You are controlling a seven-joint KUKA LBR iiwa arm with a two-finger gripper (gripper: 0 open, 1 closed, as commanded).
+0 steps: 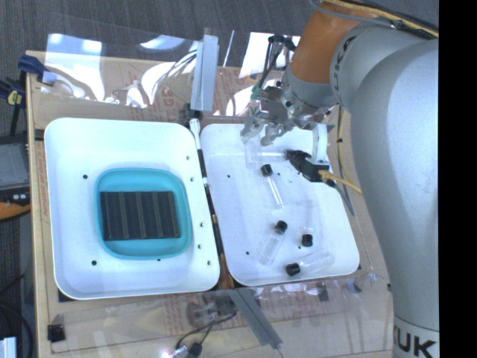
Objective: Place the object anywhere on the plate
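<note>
Clear vials (272, 239) with black caps lie in the right bin (231, 200). Left bin (63, 200) holds a teal plate (141, 181). Above the right bin's far edge hangs the gripper (262, 131), grip state unclear.

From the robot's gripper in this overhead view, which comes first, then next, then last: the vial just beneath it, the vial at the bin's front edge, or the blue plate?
1. Vial beneath the gripper, right bin's back.
2. Front-edge vial, right bin's near corner.
3. Blue plate, in the left bin.

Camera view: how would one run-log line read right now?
gripper: over right white bin, far end | clear black-capped vials: in that bin | blue rectangular plate: left bin, nothing placed
</note>
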